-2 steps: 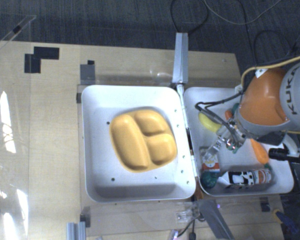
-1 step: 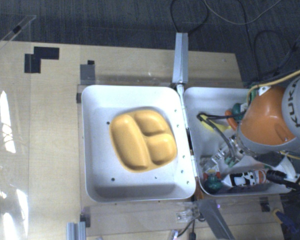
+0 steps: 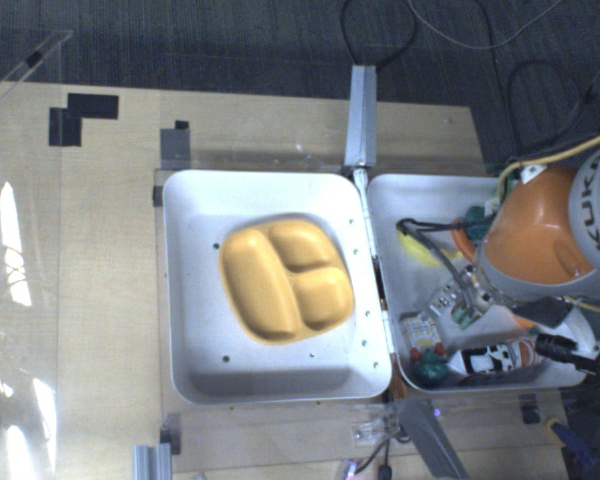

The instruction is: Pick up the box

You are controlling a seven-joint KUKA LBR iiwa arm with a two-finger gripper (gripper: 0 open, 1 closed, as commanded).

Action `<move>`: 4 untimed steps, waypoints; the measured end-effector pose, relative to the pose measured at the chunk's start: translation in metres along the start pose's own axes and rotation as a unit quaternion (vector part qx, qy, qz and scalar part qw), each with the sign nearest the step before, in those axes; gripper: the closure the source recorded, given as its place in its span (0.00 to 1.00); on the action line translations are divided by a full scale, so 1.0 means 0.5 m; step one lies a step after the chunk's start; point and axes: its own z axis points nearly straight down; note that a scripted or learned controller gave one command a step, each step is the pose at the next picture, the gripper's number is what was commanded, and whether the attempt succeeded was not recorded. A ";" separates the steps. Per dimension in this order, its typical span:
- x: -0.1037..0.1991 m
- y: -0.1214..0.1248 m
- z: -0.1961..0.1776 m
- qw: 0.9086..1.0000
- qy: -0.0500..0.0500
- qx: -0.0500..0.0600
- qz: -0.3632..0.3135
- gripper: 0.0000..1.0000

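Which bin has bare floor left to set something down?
The left white bin: bare floor rings the yellow three-compartment tray, widest along the near wall and left wall. The right white bin is crowded: the grey-and-orange arm hangs over small mixed items, with a bare strip by its far-left corner.

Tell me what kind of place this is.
Likely a robotics lab bin-picking cell: a KUKA arm over two white bins on a wooden bench, loose cables on carpet, yellow tray in the left bin.
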 end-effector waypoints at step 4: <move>-0.037 0.038 0.032 0.998 0.011 0.010 0.063 0.00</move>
